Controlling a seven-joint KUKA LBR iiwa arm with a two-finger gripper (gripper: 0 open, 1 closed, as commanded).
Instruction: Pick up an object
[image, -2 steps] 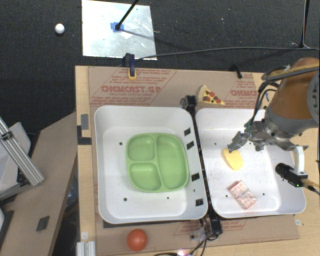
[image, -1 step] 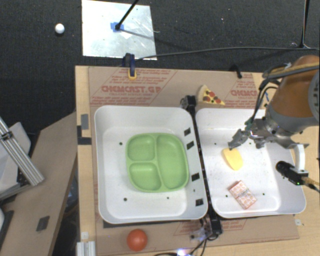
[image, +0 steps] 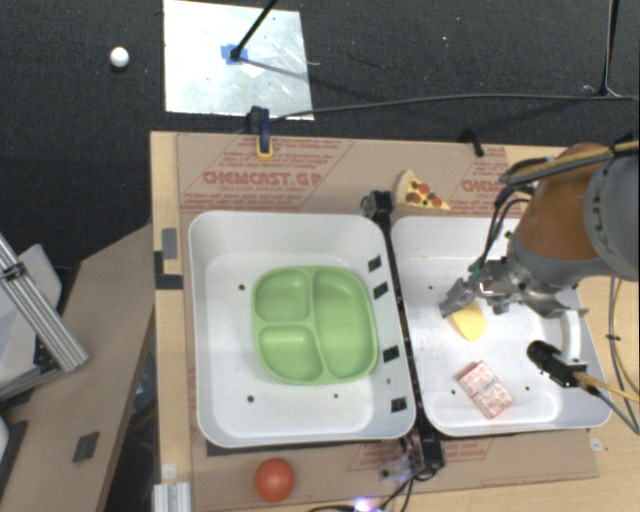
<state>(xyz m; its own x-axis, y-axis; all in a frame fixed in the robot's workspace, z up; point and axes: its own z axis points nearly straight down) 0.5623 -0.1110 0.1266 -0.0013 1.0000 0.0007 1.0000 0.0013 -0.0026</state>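
**Gripper down over a yellow piece in the right bin**

Objects are placed here against the green plate (image: 314, 325), a smooth, glossy plastic dish with rounded corners and three moulded compartments, lying flat in the middle of the left bin (image: 215, 250), a shallow white tray with curved walls. Far up and left of the plate a small white ball (image: 119, 57) rests on dark fabric. Above the plate, beyond the bin, a shiny silvery sheet (image: 270, 70) lies flat, and a blue and yellow clamp (image: 261, 133) grips the edge of the brown cardboard (image: 300, 170), which carries red printed lettering. Below the plate, outside the bin, sits a round orange-red ball (image: 274, 479). Up and right of the plate, on the cardboard, lies a wedge-shaped toy pizza slice (image: 421, 192), yellow with red spots. Right of the plate, across the black clips at the seam, the right bin (image: 430, 400) holds a soft-looking yellow rounded piece (image: 469, 323), and the gripper (image: 472, 297) sits directly on top of it, touching or nearly so; whether its fingers are spread or closed around it cannot be told. Lower right of the plate, a small pink checkered block (image: 484, 387) lies tilted on the bin floor. Furthest right, the grey arm (image: 610, 215) with its orange band (image: 560, 215) leans in.
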